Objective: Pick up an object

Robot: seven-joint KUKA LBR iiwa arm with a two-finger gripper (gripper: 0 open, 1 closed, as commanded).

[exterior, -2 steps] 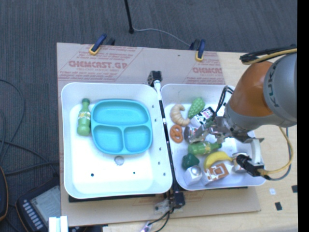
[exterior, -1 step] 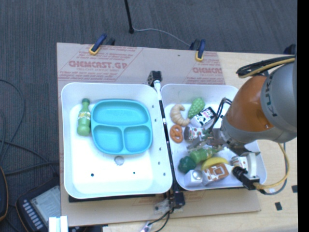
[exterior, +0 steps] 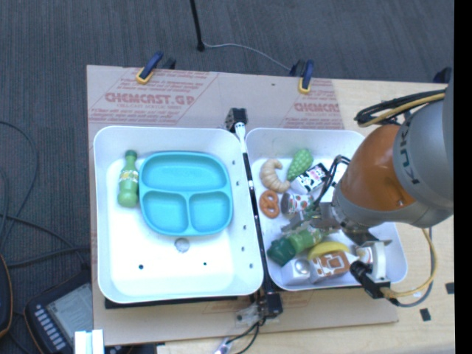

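Camera view: the grey arm with its orange band (exterior: 376, 172) reaches over the right white bin (exterior: 391, 268), its two-finger gripper (exterior: 313, 223) low among the piled toy food. Whether the pincer is wide, narrow or holding anything cannot be told; the wrist hides it. Nearest it lie a green plastic vegetable (exterior: 291, 243) and a yellow banana (exterior: 328, 249), just beside each other. The left white bin (exterior: 118, 271) bears a blue divided tray (exterior: 186, 192) and a green bottle (exterior: 128, 179).

Judgement: the descent-to-grasp step is in hand. Next comes closing squarely on one item, then lifting straight up.

you're looking at a bench (exterior: 147, 102) topped with printed brown board; two white bins, left bin (exterior: 110, 198) and right bin (exterior: 324, 137), are sitting side by side on it.
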